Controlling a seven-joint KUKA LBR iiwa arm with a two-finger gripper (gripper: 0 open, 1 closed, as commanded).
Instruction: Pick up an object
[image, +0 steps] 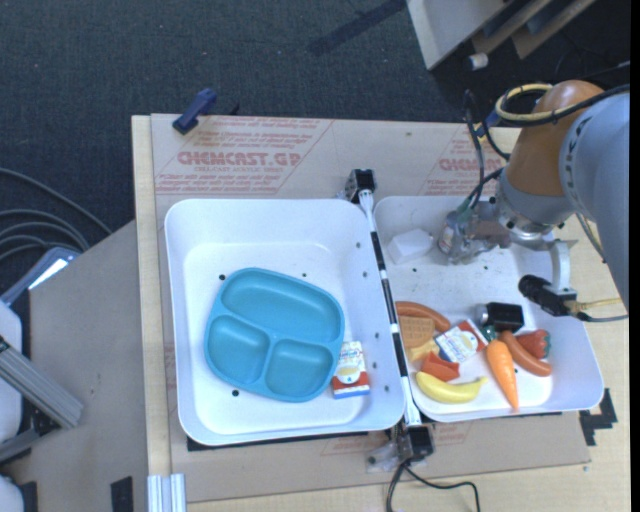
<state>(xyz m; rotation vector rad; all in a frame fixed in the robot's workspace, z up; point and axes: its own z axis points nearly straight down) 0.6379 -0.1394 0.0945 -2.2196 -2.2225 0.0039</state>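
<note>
The KUKA arm's tool (458, 243) hangs low over the upper part of the right bin (585, 385), near a small white packet (409, 243); whether it is apart or together cannot be told. No object looks lifted: the toy carrot (503, 372), banana (448, 389) and other play food lie at the bin's near end, so the pick appears yet to be made. A blue divided plate (272, 332) rests in the left bin (190, 300).

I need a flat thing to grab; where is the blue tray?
The blue tray lies in the left bin, with a small carton at its right corner.
</note>
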